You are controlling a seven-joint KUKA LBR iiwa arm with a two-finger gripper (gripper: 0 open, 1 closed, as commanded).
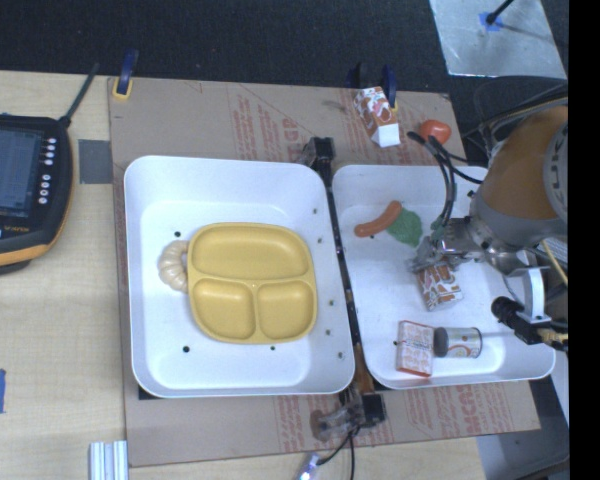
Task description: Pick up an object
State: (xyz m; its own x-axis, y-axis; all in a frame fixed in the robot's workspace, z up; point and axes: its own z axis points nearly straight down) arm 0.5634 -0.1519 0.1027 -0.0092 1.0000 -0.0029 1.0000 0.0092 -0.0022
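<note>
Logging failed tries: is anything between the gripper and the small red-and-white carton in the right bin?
Nothing visible. The gripper sits right at the top edge of the red-and-white carton in the right bin; the green toy lies behind it.

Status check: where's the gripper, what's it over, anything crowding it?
Gripper low in right bin, at top of red-and-white packet; grasp unconfirmed. Green piece and orange carrot close behind. Jar nearer front, apart.

We see a small red-and-white carton [441,286] lying tilted on the right bin's [380,363] floor. It lies near the bin's middle.
</note>
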